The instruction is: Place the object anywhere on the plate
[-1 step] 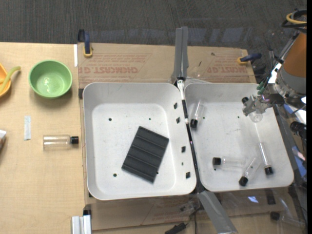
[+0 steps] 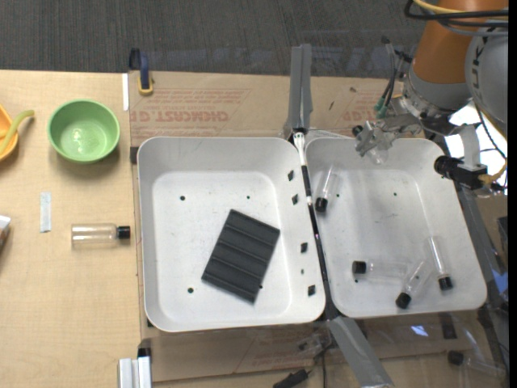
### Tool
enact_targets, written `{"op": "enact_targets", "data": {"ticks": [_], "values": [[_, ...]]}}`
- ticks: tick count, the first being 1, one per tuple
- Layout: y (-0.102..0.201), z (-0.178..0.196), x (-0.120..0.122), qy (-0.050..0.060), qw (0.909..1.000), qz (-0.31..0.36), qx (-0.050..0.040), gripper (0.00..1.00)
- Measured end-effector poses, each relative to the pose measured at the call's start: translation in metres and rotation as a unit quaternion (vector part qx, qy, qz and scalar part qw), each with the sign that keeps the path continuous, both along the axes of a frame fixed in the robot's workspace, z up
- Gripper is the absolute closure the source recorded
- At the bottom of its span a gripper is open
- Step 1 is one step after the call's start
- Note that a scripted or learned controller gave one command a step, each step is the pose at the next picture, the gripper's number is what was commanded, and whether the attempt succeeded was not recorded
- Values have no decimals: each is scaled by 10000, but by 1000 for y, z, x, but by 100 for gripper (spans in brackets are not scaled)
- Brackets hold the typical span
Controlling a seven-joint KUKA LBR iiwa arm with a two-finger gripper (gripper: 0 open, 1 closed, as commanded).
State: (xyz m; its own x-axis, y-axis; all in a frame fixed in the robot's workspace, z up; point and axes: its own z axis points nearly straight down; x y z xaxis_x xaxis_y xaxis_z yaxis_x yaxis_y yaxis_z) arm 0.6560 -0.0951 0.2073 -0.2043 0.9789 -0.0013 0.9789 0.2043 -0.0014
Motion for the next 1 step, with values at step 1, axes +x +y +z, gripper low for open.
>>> {"op": "enact_targets", "data": {"ticks": [1], "values": [[41,-10,3,4,9997,259,2,100]]}}
